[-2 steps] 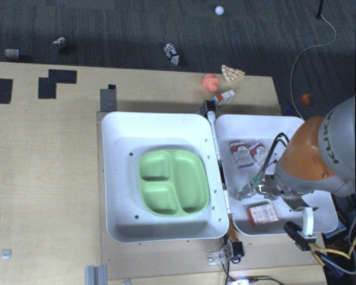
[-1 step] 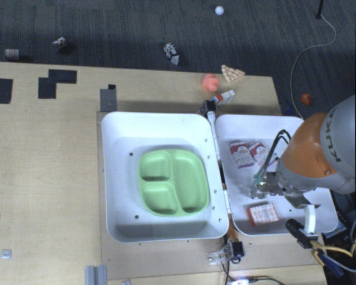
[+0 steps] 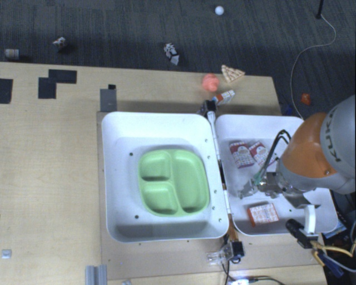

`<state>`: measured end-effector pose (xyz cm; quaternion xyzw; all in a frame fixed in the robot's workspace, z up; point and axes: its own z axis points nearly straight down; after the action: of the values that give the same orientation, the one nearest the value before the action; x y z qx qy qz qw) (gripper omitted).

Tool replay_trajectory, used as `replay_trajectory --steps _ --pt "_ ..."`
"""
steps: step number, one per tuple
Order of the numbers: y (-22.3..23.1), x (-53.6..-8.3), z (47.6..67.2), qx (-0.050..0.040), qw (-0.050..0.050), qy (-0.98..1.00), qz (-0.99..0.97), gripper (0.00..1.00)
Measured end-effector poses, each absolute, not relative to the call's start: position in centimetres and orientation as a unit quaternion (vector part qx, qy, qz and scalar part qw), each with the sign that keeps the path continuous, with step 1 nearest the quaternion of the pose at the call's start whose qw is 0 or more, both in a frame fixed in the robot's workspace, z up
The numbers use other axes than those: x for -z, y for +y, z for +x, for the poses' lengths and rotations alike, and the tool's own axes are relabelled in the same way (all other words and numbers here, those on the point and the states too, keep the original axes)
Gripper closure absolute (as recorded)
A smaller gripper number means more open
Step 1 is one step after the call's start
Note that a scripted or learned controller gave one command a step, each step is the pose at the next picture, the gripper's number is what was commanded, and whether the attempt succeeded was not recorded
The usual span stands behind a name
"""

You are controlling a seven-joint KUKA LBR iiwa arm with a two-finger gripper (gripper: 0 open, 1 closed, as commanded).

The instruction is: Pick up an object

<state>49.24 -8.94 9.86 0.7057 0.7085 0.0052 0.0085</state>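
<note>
- From my feed, gripper (image 3: 249,189) sits low in the right bin (image 3: 239,225), roughly mid-bin; can't tell if it's open or shut, too blurry.
- Small red-and-white packet (image 3: 262,213) lies at its 5 o'clock, just beside.
- Two more red-and-white packets (image 3: 247,153) at its 12 o'clock.
- Left bin (image 3: 111,167), off at 9 o'clock, holds a green divided tray (image 3: 173,181).

A pale wooden tabletop (image 3: 50,183) fills the lower part of the camera view, with black rectangular patches (image 3: 55,82) near its far edge. Beyond it lies dark grey carpeted floor (image 3: 122,28), where a small white ball (image 3: 219,10) and scattered bits rest.
</note>
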Motion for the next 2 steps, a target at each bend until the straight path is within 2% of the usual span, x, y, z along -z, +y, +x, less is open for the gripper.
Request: replay_trajectory --steps 1,2 --pt "-8.5 -8.7 49.0 -0.0020 0.004 0.708 0.706 0.00" --pt "-8.4 -9.8 49.3 -0.0042 0.006 0.709 0.705 1.00"
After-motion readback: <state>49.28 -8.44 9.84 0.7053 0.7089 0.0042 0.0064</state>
